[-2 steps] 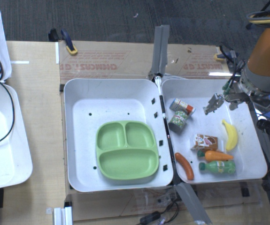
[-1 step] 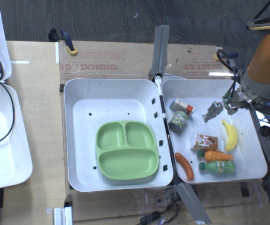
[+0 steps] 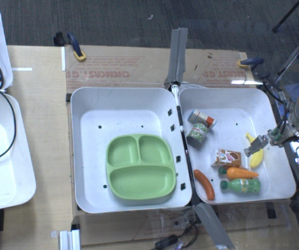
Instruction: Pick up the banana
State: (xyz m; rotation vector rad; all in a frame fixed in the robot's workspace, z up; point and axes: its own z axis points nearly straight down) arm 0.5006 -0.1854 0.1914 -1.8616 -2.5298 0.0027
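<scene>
- The banana (image 3: 255,155) is found in the right bin (image 3: 232,95), near its 3 o'clock wall, lying flat on the white floor.
- Its long axis is judged to run roughly from 11 o'clock to 5 o'clock; its skin is smooth and yellow, its form short and slightly curved.
- The claw (image 3: 257,145) is seen directly over the banana's upper half, reaching in from 3 o'clock; contact cannot be confirmed.
- The spread of the claw cannot be told from this view, and no grasp is recorded.
- The coming move is judged to turn on a straight descent, the banana lying just beneath and slightly toward 6 o'clock of the claw.
- A small printed carton (image 3: 227,158) lies just at 9 o'clock of the banana; an orange carrot-shaped toy (image 3: 241,173) and a green bottle (image 3: 240,186) lie near at 7 o'clock.
- A risk of nudging these neighbours is noted.
- A green, glossy, three-compartment plate (image 3: 140,166) rests in the left bin (image 3: 119,99).
</scene>
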